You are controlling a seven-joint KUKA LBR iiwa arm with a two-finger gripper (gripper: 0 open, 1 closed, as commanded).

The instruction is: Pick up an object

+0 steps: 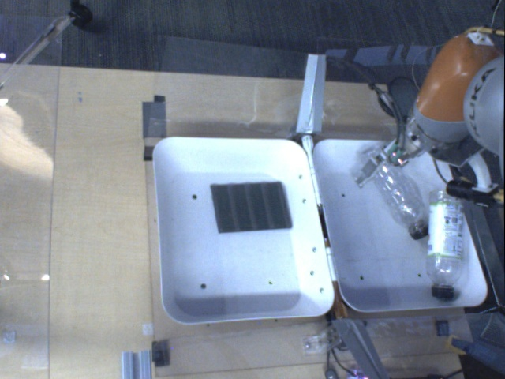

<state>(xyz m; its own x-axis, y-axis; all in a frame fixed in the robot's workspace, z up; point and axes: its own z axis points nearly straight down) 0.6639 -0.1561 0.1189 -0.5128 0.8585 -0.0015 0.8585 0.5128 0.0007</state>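
Bottle [397, 198] just below (touching?) fingers [374, 164]

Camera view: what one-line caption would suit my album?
Grey arm's gripper meets a clear plastic bottle in the right white bin, beside a labelled bottle; dark ridged pad in the left bin.

Arm [461, 85] reaching from right, pincer [371, 166] low, angled left.
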